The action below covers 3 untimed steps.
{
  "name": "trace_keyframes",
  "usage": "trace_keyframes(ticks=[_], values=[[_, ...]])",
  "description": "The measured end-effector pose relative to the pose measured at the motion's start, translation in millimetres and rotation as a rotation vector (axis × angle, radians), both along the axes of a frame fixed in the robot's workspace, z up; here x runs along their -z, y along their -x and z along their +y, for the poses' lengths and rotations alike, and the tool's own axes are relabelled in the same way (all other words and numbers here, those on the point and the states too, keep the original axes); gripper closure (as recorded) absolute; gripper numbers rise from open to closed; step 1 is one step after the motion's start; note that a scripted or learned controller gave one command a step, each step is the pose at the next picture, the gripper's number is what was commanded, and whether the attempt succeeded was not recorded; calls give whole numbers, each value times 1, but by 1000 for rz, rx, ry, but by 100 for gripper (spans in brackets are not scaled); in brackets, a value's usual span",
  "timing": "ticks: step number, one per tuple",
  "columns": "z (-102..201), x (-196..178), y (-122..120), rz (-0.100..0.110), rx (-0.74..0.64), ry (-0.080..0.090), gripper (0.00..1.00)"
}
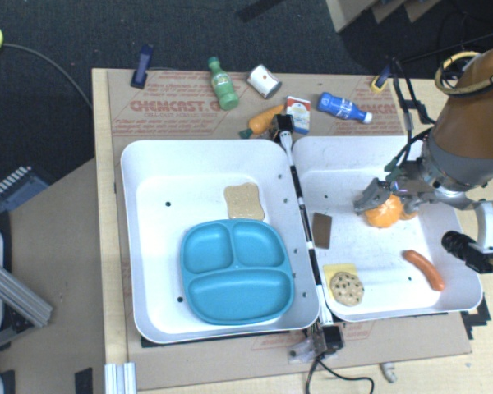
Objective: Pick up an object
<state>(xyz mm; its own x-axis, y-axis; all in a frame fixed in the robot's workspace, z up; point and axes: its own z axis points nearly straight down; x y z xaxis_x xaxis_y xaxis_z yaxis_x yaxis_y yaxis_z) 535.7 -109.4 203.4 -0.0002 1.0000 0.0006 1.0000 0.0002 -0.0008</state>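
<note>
While the gripper sits low in the right bin, its fingers clasp an orange near that bin's middle. Nearer lie a sausage and a cookie; a blue divided plate fills the left bin.

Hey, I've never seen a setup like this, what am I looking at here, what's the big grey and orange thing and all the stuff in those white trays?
One camera looks down at a bench. The grey and orange thing is a robot arm; its gripper is at an orange toy fruit in the right bin. Whether it grips it, I cannot tell. That bin also holds a sausage, a cookie on a yellow slice and a brown block. The left bin holds a blue divided plate and a slice of bread. Small toys lie behind the bins.
</note>
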Motion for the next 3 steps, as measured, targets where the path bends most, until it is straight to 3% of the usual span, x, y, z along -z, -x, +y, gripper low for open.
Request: trace_keyframes(ticks=[1, 2, 3], values=[[-47, 85, -22, 3, 2, 0, 0], [-41, 119, -78, -2, -1, 1, 0], [-41, 107, -79, -6, -1, 2, 100]])
